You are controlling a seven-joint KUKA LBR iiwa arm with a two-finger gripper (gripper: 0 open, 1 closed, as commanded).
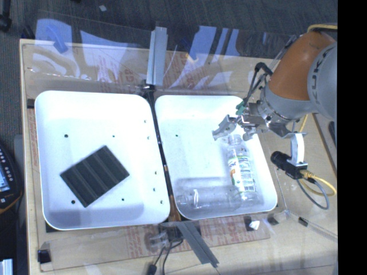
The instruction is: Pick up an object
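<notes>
Right bin [172,153], near wall: clear bottle [209,195] lying crosswise, outline faint. Beyond it, a second clear bottle [239,168] lies lengthwise, cap under the gripper [232,128]; label print unreadable. Finger spacing cannot be told. Left bin [57,107]: dark ribbed slab [94,175].

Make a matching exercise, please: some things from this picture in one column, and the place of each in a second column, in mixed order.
Things:
1. dark ribbed pad
2. labelled clear bottle
3. clear cup
4. gripper

Places:
A. on its side along the near wall of the right bin
B. above the cap end of the bottle
C. flat in the left bin
D. by the right wall of the right bin, pointing front to back

Pairs: 1-C, 2-D, 3-A, 4-B
</notes>
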